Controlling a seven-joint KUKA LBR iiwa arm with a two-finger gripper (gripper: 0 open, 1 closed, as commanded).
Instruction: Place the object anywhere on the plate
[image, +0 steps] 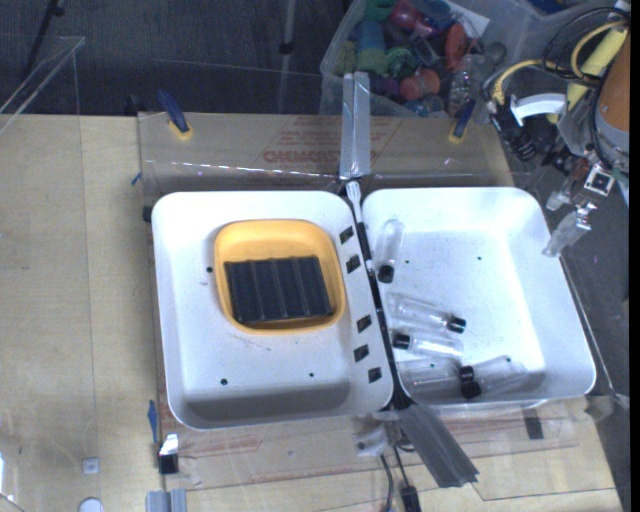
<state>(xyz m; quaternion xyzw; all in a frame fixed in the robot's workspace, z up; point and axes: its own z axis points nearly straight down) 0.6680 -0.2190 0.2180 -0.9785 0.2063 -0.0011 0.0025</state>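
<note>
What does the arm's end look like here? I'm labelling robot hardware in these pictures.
At the camera view's right edge, a rounded orange part of the arm shows at the top corner. Below it hangs a metallic grey claw made of angular pieces, with a small square black-and-white marker on it. Yellow and black cables loop beside it, along with a white curved piece. The rest of the arm is cut off.

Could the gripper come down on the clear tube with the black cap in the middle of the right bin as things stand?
Probably yes. The clear tube lies flat in the right bin, uncovered, apart from its neighbours; the gripper hangs at that bin's right rim.
</note>
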